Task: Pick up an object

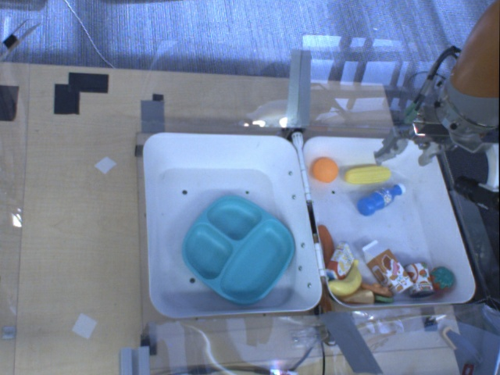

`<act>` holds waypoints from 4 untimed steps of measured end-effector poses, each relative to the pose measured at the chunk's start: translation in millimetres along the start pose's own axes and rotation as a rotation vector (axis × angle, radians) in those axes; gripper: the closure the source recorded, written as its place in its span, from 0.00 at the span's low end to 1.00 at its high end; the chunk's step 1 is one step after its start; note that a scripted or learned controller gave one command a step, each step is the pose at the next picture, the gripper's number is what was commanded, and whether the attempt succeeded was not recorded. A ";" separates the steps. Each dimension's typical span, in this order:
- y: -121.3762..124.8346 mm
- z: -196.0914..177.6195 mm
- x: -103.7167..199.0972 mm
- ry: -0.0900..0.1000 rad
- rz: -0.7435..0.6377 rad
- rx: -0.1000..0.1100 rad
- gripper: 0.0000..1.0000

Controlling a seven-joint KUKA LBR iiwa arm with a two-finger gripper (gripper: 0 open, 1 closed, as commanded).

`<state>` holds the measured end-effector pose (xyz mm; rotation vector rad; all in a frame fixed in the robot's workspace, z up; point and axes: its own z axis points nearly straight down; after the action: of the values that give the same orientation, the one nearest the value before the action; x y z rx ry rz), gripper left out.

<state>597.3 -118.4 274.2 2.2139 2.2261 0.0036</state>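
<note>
The likeliest target, by position, is the yellow corn cob [367, 175], a smooth plastic cylinder lying flat across the upper part of the right bin [449, 233], just beside an orange ball [324, 169] and above a blue bottle [380, 199] tipped on its side. These three lie loose and apart from one another, which leaves room around each for a grasp from above. The pincer [408, 148] hangs over the bin's upper right area, near the cob's right end, its two fingers spread with nothing between them. Lower down, the bin's near edge is crowded: a banana [344, 280], a small printed carton [387, 269] and a teal ball [443, 276] are heaped touching one another, harder to single out. The left bin [168, 170], a shallow white moulded tray with rounded corners, holds a glossy teal divided plate [238, 248] with three compartments. Both bins sit side by side on the pale wood-grain desk [62, 209].
</note>
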 end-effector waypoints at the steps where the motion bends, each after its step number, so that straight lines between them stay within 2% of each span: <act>1: 9.0 153.1 -2.6 -0.005 0.087 -0.030 0.00; 2: 7.0 165.2 -14.5 -0.006 0.063 -0.048 0.00; 4: 12.6 165.3 -12.4 -0.009 0.076 -0.050 0.00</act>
<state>610.4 -130.7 109.0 2.2656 2.1121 0.0492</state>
